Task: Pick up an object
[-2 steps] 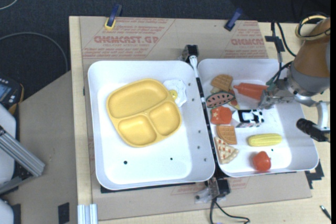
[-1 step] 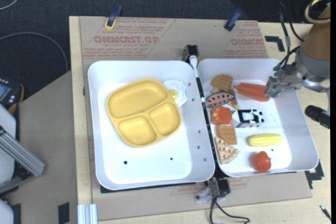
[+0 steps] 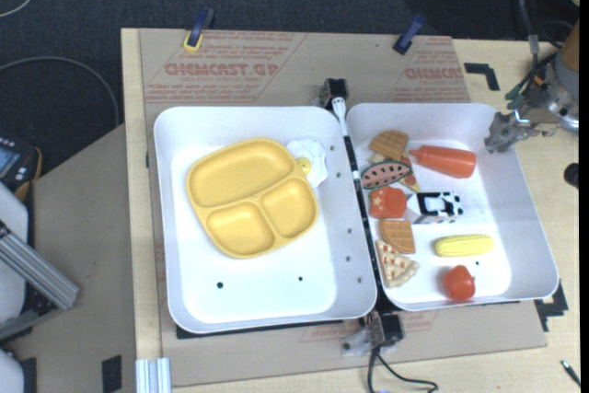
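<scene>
The right bin (image 3: 515,198) holds several toy foods: a carrot (image 3: 444,160), a waffle piece (image 3: 389,144), a dark fish-like piece (image 3: 386,173), a red tomato piece (image 3: 387,202), a black-and-white toy (image 3: 438,206), a corn cob (image 3: 463,245), a cracker (image 3: 398,236), a pizza slice (image 3: 396,269) and a red strawberry (image 3: 459,283). My gripper (image 3: 502,133) hangs at the bin's upper right rim, right of the carrot, with nothing seen in it.
The left bin (image 3: 184,281) holds a yellow divided plate (image 3: 251,196) and a fried-egg toy (image 3: 308,162) at its upper right corner. Clamps (image 3: 195,30) sit on the board's far edge. Cables and a grey device lie off the bench at left.
</scene>
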